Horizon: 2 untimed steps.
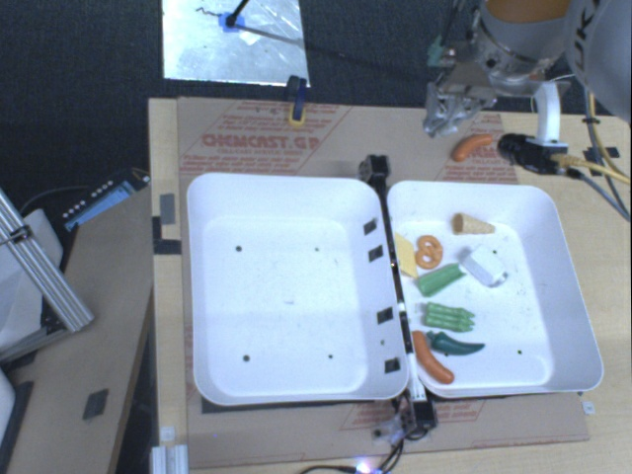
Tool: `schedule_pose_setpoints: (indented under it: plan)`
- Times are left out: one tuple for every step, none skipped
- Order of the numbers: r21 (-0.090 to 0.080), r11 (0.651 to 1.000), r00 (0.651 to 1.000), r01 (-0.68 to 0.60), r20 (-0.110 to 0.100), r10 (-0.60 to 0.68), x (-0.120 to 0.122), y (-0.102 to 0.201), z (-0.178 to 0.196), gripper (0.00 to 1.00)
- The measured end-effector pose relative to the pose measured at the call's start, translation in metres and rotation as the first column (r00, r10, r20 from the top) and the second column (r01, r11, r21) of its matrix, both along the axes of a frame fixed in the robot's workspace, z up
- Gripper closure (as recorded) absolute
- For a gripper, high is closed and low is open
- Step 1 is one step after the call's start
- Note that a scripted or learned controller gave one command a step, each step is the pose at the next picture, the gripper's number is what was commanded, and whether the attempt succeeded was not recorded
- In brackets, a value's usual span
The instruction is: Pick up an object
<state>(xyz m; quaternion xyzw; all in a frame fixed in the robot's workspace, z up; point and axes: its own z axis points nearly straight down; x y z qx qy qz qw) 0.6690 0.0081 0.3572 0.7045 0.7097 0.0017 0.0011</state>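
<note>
My gripper (446, 118) hangs above the cardboard behind the right bin (553, 265), up off the bench. An orange sausage (472, 147) lies on the cardboard just to its right and a bit lower in the view, outside the bin. Inside the right bin lie a tan wedge (473, 225), a pretzel (429, 252), a yellow slice (405, 255), a white block (484, 267), a green cucumber (438, 279), a bundle of green pods (449, 316), a dark green pepper (456, 344) and an orange sausage (433, 356) near the front left corner.
The left bin (286, 284) sits beside the right one, with a black divider strip (387, 265) between them. A yellow-and-blue clip (295, 102) stands at the back of the cardboard. A metal rail (39, 275) leans at the far left.
</note>
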Motion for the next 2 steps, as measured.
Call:
schedule_pose_setpoints:
  plan:
    - [0.001,1.000,1.000,-0.001,0.000,0.001,0.000,0.039,0.019,1.00]
    - [0.001,1.000,1.000,0.001,-0.001,-0.001,0.000,0.069,0.028,1.00]
